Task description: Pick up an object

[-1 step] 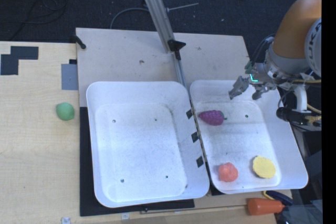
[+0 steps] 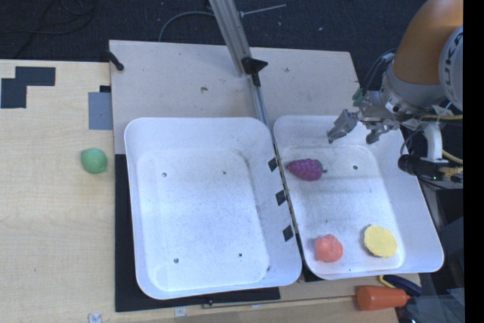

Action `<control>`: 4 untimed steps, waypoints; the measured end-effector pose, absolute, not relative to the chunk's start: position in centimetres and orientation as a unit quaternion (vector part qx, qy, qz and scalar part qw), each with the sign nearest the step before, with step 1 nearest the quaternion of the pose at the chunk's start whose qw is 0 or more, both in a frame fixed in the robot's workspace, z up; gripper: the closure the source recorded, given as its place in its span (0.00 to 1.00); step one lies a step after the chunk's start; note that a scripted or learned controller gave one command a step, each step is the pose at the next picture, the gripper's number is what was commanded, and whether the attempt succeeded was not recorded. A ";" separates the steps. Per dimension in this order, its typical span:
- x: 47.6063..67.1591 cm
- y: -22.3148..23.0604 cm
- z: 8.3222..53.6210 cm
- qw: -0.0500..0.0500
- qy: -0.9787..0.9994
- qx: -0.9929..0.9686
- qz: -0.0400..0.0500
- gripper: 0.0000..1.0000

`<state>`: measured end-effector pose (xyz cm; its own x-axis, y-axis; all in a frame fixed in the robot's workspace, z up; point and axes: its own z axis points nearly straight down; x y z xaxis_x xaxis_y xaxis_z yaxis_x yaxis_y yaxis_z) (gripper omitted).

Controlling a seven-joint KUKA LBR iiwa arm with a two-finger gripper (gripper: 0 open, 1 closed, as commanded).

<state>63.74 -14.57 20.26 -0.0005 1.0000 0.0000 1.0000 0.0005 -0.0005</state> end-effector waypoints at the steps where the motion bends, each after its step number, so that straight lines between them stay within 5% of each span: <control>1: 63.4 -14.2 16.0 0.001 -0.708 -0.707 0.001 0.00; 3: 63.7 -13.6 9.0 0.001 -0.708 -0.707 0.001 0.00; 4: 63.7 -13.6 10.2 0.000 -0.707 -0.707 0.000 1.00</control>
